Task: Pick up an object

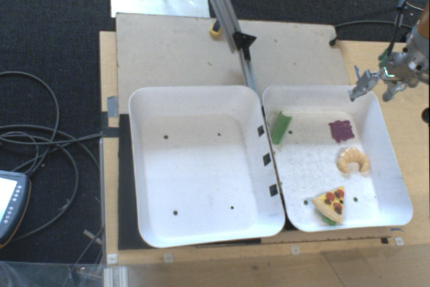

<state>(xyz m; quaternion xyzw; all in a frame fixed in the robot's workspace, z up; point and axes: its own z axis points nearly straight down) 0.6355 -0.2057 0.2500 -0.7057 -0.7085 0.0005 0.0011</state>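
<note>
The right bin (pixel 390 144) holds a green strip (pixel 280 127) leaning against its left wall, a purple piece (pixel 341 130), a croissant (pixel 353 159) and a pizza slice (pixel 330 205) near the front. My gripper (pixel 371 91) hangs over the bin's back right corner, above and to the right of the purple piece. Its two fingers are spread open with nothing between them.
The left bin (pixel 144 144) lies beside the right one, and the two share a middle wall. A slanted metal pole (pixel 225 3) crosses the back of the bench. Cables and a handheld pendant (pixel 10 201) lie on the floor at the left.
</note>
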